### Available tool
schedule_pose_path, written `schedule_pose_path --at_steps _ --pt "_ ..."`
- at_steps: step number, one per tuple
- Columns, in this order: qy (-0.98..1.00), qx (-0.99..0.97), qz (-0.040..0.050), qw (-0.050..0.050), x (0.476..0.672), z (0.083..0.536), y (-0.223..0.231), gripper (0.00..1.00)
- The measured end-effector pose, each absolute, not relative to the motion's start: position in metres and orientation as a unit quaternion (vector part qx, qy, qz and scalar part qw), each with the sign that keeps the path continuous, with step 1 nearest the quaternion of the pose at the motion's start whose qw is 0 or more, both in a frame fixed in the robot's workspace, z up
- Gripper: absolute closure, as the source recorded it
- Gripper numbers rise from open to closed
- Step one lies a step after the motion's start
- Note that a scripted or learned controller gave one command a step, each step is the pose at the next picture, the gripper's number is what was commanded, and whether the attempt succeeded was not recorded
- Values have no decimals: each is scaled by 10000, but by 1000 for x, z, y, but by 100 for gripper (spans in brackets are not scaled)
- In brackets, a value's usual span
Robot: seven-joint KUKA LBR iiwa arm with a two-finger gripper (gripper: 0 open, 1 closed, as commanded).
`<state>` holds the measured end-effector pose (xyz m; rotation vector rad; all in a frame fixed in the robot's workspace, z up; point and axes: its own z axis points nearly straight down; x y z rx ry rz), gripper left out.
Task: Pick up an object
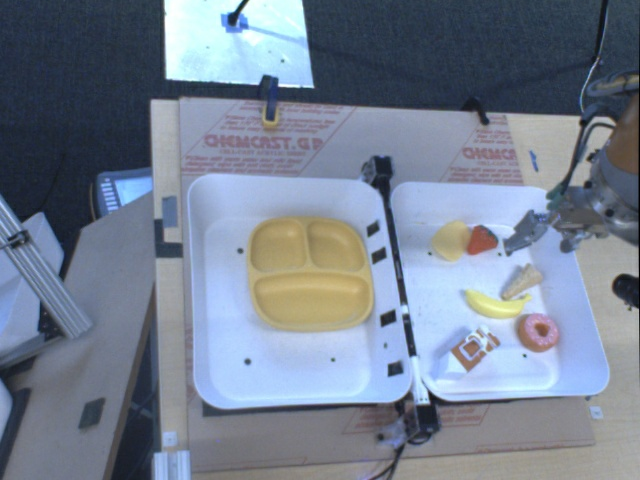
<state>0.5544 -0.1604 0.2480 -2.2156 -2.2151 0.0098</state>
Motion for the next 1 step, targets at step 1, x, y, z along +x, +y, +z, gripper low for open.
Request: schedule_pose_path --at_steps 1 --pt "-7081 -7061 -3 -6 557 255 -160 0"
